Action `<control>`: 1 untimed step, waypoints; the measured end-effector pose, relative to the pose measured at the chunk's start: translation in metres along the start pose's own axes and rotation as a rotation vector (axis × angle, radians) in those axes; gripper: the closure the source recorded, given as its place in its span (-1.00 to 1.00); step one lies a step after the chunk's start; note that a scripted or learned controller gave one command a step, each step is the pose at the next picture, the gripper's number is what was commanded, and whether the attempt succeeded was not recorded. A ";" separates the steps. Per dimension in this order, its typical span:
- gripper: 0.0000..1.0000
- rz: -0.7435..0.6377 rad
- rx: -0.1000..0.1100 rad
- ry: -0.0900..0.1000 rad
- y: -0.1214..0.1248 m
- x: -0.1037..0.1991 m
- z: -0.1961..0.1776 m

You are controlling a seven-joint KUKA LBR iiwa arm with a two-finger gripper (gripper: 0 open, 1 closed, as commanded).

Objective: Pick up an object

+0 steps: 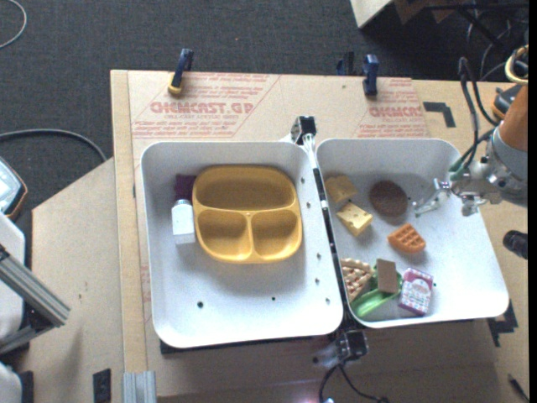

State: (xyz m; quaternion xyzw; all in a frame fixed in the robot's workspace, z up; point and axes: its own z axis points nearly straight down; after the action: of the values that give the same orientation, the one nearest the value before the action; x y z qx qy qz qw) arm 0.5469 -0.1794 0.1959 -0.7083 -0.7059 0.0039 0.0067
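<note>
The bench board (252, 107) carries red print, twice over: "CHEMCAST GP" reads fairly clearly above the left bin, and a second copy of the same mark above the right bin is partly cut off; the smaller lines under each are too fine to read. Two clamps (180, 70) grip the board's far edge, one yellow-and-blue at the left, one blue further right. The left bin (168, 309) holds three things: one yellow divided plate (246, 212) with one long compartment across the far side and two smaller ones nearer, its long axis running left to right; one small white bottle (183, 222) touching the plate's left rim, lying with its long axis pointing up the view; and one dark purple piece (185, 183) just beyond the bottle. The right bin (470, 296) holds several toy foods: two yellow cheese wedges (355, 218), one brown round patty (388, 198), one orange waffle-like piece (407, 239), and near the front rim a cluster with a tan beaded piece (354, 274), a green piece (369, 305), a small brown block (386, 276) and one pink-and-white carton (416, 292) whose label I cannot read. The gripper (430, 198) hangs over the right bin's far right part, just beside the patty, pointing left, its jaws spread apart with nothing between them.
</note>
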 end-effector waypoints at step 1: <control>-1.00 -0.003 -0.014 -0.003 0.003 0.000 -0.007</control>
State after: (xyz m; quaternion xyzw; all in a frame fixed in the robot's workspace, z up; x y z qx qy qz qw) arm 0.5502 -0.1792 0.2031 -0.7071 -0.7071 0.0003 0.0008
